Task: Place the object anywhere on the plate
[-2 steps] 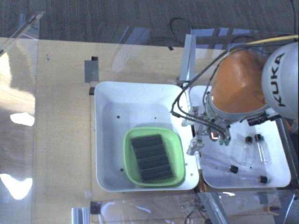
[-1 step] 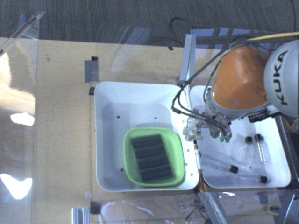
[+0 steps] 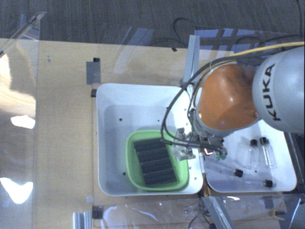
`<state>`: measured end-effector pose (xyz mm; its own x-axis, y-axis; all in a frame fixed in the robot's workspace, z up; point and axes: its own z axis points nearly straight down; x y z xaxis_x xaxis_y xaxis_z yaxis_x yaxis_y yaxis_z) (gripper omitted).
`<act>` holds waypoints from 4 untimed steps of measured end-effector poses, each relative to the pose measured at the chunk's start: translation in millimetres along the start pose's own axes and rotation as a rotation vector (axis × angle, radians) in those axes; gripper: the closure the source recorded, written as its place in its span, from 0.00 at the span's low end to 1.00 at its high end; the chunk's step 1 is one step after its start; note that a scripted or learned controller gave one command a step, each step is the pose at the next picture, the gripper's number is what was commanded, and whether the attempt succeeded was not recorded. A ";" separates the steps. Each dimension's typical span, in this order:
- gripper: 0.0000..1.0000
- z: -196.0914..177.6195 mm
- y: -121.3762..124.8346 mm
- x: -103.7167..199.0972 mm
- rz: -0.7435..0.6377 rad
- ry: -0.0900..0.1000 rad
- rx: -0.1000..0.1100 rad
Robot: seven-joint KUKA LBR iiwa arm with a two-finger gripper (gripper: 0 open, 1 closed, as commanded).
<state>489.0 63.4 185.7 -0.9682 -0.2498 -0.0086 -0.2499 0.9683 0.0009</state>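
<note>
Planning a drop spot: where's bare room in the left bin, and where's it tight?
Bare floor in the left bin: the strip along its far wall and the strip between its left wall and the green plate. The plate's middle holds a dark ridged block. Tight at the plate's right edge, where the pincer hangs.

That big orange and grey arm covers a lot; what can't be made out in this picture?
- Gripper, camera view: the wrist above hides its fingers, so open or shut is unclear.
- Right bin: its left part sits under the arm.
- Clear tubes: see-through and small; contents unreadable.
- Green plate: the dark ridged insert is too indistinct to identify.
</note>
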 end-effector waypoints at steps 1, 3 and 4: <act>0.00 0.0 -0.1 0.0 0.000 0.000 0.000; 1.00 -12.8 -64.4 -14.0 -0.093 -0.014 0.003; 1.00 -0.2 -30.7 -9.6 -0.165 -0.001 0.001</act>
